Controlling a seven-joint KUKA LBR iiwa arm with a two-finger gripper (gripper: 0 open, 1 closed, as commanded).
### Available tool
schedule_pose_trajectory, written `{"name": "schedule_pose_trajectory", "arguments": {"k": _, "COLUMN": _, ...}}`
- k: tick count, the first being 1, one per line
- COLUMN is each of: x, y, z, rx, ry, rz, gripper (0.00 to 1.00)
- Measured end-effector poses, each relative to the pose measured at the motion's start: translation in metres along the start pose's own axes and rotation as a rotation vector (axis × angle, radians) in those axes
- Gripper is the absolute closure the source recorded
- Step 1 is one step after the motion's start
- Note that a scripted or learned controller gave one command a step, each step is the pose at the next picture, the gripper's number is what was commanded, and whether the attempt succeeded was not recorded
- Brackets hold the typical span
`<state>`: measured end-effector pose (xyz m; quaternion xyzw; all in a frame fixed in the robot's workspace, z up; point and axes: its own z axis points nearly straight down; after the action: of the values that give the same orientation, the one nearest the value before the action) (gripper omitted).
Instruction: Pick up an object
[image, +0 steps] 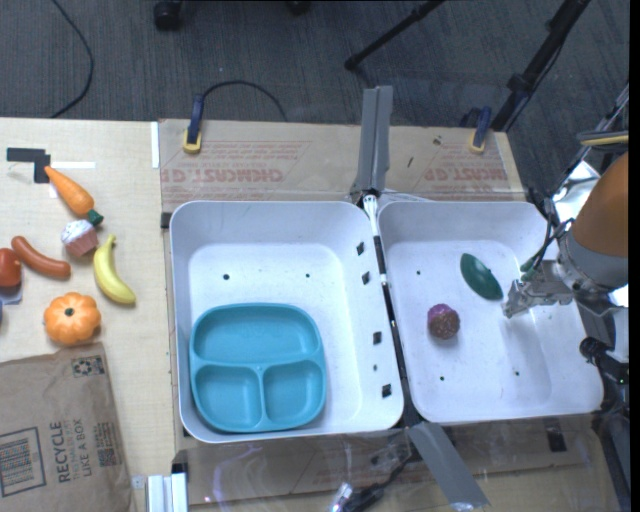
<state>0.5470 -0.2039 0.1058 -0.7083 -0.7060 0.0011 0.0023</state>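
In the right bin (480, 400) lie a dark green leaf-shaped piece (480, 276) and a small purple-red ball (443, 322). My gripper (520, 297) hangs at the bin's right side, just right of the green piece and apart from it. Nothing shows between its fingers. The ball sits further left, near the bin's middle.
The left bin (200, 250) holds a blue divided tray (258, 366). On the bench at the left lie a carrot (72, 190), a banana (111, 272), a sausage (40, 257), a cupcake (79, 237), a small pumpkin (72, 318) and a cardboard box (55, 430).
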Motion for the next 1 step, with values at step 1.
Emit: {"name": "schedule_pose_trajectory", "arguments": {"k": 1, "x": 0.0, "y": 0.0, "z": 0.0, "rx": 0.0, "ry": 0.0, "rz": 0.0, "gripper": 0.0}}
